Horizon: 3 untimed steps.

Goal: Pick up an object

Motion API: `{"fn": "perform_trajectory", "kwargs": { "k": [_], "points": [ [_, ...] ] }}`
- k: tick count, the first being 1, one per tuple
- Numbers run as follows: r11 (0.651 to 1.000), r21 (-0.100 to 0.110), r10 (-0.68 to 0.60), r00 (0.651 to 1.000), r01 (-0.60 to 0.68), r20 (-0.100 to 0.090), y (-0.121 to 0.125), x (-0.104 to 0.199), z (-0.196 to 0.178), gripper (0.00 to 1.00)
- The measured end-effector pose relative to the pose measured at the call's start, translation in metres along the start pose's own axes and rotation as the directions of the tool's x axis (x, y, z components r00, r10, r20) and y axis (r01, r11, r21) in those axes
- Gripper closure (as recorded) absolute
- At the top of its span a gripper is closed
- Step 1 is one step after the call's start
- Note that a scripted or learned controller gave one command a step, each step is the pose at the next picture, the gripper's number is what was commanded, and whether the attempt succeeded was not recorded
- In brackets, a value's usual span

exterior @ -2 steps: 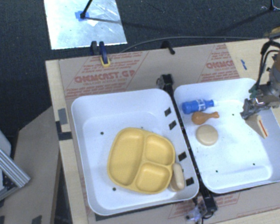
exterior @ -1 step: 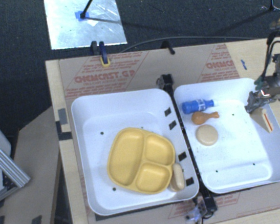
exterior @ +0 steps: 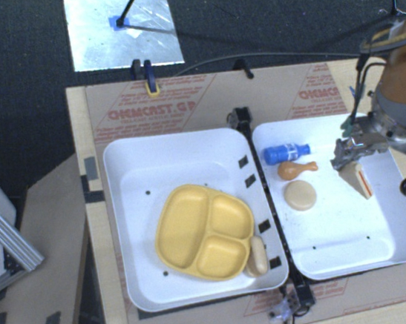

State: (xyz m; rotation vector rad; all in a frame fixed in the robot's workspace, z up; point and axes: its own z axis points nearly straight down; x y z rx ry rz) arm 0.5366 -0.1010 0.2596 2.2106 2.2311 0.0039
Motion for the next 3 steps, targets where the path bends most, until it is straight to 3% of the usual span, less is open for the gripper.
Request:
{"fn": "perform_trajectory", "kwargs": {
  "k": [1,3],
  "points": [
    [1.0,0.001,0.0,1.0,0.0,0.0,-0.002,0.05,-0.001,1.0],
    [1.0,0.0,-0.001,1.0,0.001,-0.001,0.017,0.152,-0.003,1.0]
  ]
}}
